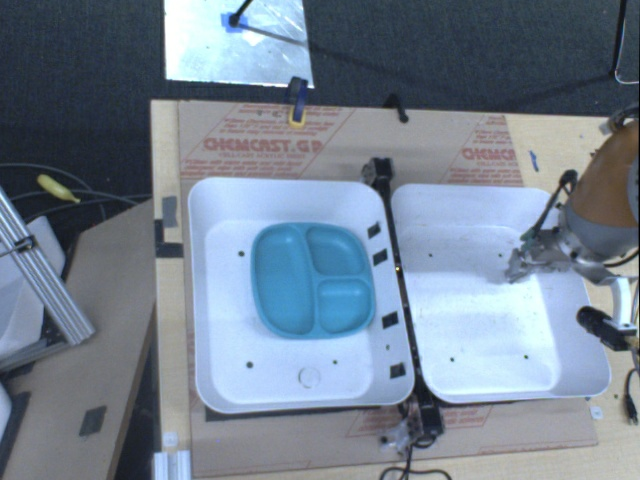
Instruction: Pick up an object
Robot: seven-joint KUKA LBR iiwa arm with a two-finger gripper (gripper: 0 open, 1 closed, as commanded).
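A blue divided plate lies flat in the middle of the left white bin. A small pale round disc rests near that bin's front wall. My gripper reaches in from the right and hangs low over the right part of the right white bin, far from the plate. Nothing shows between its tips.
A black divider with clips runs between the two bins. The bins sit on a cardboard sheet. A shiny metal sheet lies on the floor behind. An aluminium frame stands at the left.
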